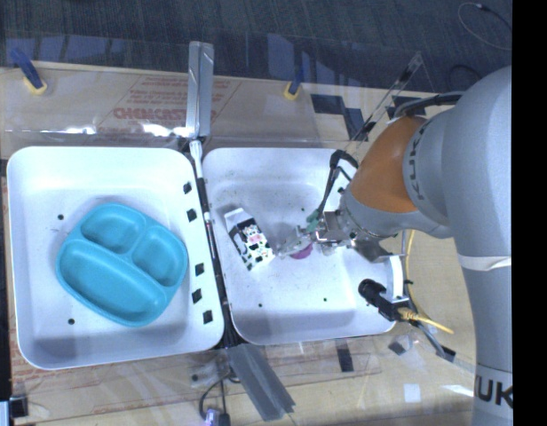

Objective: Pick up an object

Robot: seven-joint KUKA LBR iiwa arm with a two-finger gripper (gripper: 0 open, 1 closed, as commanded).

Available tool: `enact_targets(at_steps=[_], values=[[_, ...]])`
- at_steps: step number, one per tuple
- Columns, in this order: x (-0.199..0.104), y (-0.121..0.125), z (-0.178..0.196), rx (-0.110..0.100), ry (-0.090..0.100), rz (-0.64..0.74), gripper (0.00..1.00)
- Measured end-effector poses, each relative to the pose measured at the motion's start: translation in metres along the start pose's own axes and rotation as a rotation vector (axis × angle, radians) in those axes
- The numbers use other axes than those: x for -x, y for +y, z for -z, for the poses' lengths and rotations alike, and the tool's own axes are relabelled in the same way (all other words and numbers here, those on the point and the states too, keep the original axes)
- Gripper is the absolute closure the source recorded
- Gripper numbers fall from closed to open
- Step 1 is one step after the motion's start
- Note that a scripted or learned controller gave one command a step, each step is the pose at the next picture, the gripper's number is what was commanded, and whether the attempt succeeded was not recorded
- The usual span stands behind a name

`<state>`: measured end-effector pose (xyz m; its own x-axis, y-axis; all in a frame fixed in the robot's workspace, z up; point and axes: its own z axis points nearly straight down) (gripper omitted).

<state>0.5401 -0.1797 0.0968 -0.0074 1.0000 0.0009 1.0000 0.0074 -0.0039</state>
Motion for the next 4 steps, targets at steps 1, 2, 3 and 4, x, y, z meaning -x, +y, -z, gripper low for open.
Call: enact_targets(at_steps=[1,2,3,4], values=[[0.000,0.000,0.010,0.000,0.000,0.004,1.00],[-0.012,0.013,0.114,0.003,-0.001,0.000,1.00],[-0.012,0.013,0.114,0.002,0.000,0.000,0.00],[-0.012,0.013,0.114,0.002,0.000,0.000,0.00]])
